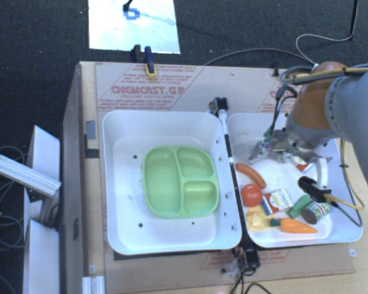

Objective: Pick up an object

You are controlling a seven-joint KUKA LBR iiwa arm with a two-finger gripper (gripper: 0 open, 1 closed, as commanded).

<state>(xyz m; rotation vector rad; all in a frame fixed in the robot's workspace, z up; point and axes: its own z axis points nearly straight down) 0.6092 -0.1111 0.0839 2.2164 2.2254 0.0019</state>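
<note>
The gripper (261, 150) hangs over the back left part of the right bin (248, 126), just above and behind an orange-red sausage (251, 174). Nothing visibly sits in it. In front of the sausage lie a red tomato (251, 195), a yellow piece (255, 218) and a small printed packet (281, 198). An orange carrot (298, 226) and a green can (314, 211) rest near the bin's front edge. A red item (304, 165) peeks out beneath the wrist.
The left bin (119, 164) holds a green divided plate (180, 180). A black divider rail (229, 158) runs between the bins. The grey arm (349, 112) covers the right bin's far right side. Cables trail across the bench behind.
</note>
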